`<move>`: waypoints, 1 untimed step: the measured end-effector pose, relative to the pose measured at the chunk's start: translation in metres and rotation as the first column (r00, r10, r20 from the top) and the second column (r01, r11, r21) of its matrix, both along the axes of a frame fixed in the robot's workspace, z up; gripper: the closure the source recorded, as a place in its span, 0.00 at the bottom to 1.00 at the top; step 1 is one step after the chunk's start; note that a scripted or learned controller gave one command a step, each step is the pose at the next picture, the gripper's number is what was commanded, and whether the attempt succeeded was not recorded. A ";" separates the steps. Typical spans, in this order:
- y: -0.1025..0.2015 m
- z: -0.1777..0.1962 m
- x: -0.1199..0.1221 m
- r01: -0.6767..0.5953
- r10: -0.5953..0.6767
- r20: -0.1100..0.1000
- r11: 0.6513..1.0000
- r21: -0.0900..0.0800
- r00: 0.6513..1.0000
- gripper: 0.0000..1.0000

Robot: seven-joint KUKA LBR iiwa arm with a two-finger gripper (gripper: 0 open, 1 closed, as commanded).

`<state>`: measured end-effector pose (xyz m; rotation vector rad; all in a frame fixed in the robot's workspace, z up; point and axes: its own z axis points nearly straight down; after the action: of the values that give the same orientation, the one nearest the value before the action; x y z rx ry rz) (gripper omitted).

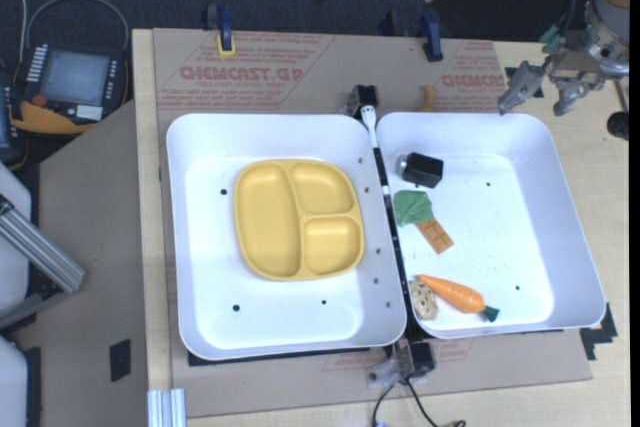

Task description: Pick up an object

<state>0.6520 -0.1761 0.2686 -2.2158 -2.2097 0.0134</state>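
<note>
Your likeliest pick looks like the carrot [452,294] at the right bin's [540,215] near edge, and the gripper [545,93], fingers spread with nothing between them, hovers past the far rim, so you're pre-approach: swing in and descend

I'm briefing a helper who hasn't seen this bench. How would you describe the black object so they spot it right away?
Look at the right-hand white bin, not the one holding the yellow divided plate. Near its upper left corner lies a small black block, just above a green piece. It is the only dark, boxy item there; the carrot near the bin's front edge is orange.
</note>
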 end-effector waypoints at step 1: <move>0.001 0.009 0.002 -0.003 0.003 0.014 1.000 -0.003 1.000 0.00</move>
<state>0.6541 -0.1753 0.2775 -2.2208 -2.2215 0.0009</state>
